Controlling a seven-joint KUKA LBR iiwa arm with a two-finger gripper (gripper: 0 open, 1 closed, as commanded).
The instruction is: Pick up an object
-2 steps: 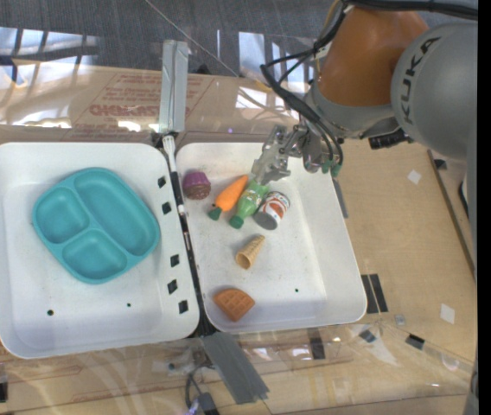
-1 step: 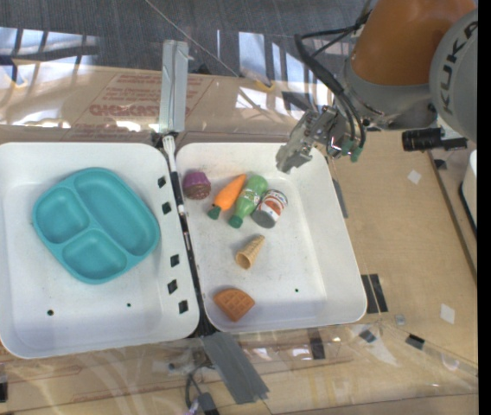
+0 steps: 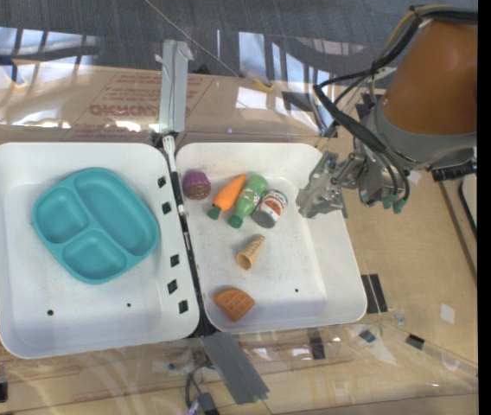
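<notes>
Camera view from above shows the two shallow white bins side by side, and the metal two-finger gripper (image 3: 322,195) hangs over the right rim of the right-hand white bin (image 3: 336,262), at the end of the grey arm with the orange band (image 3: 431,72) coming in from the right. Honestly I can't tell how the fingers stand, the whole tip is a clump of grey metal and cables from this angle, and I don't see anything pinched in it. Nothing in the bin touches it either; the closest thing is the small tin can with a red and white label (image 3: 270,207), lying tilted just to the gripper's left. Pressed up against that can is the green plastic bottle (image 3: 247,200), and right beside that the orange toy carrot (image 3: 228,194), so those three make a tight little row near the bin's top middle. A small purple round toy (image 3: 196,183) sits further left, close to the divider between the bins. Lower down there's a tan ice cream cone toy (image 3: 250,252) on its own around mid-bin, and a brown waffle-like piece (image 3: 233,303) near the bottom edge, both with plenty of bare white floor around them. The right half of that bin is mostly open floor below the gripper. The left white bin (image 3: 21,309) just has a teal plastic plate with three compartments (image 3: 95,223) sitting in it at an angle, well apart from the gripper.
</notes>
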